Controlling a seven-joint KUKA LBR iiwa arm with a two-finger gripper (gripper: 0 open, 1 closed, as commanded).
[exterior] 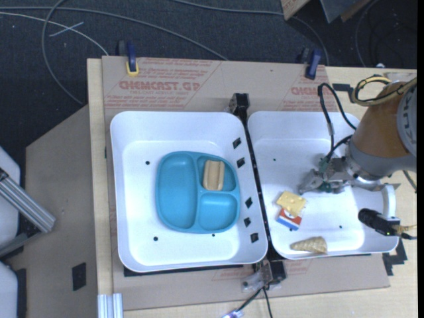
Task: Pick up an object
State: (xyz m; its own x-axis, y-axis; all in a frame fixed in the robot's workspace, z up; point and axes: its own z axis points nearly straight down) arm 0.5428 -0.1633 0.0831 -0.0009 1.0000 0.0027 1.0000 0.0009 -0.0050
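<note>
- Yellow and flat, a cheese-like wedge (291,201) lies in the right bin (291,128), on top of a small red, white and blue card (289,220); a tan bread-like wedge (311,245) lies at about five o'clock from it, near the bin's front wall. That makes three loose things in this bin.
- The gripper (311,183) hovers at about one o'clock from the yellow wedge, just beside it and apart from it; nothing shows between its tips. Whether it is spread or closed I cannot tell, as the metal parts blur together.
- The arm (387,134) comes in from three o'clock, its orange band above the wrist, bent down over the right bin with black cables looped beside it.
- The left bin (132,191) holds one blue divided plate (179,194), and one tan block (213,175) lies in its upper right compartment.
- Two white bins sit side by side on a cardboard-covered bench (172,81), held by two blue clamps (132,57) at its far edge.
</note>
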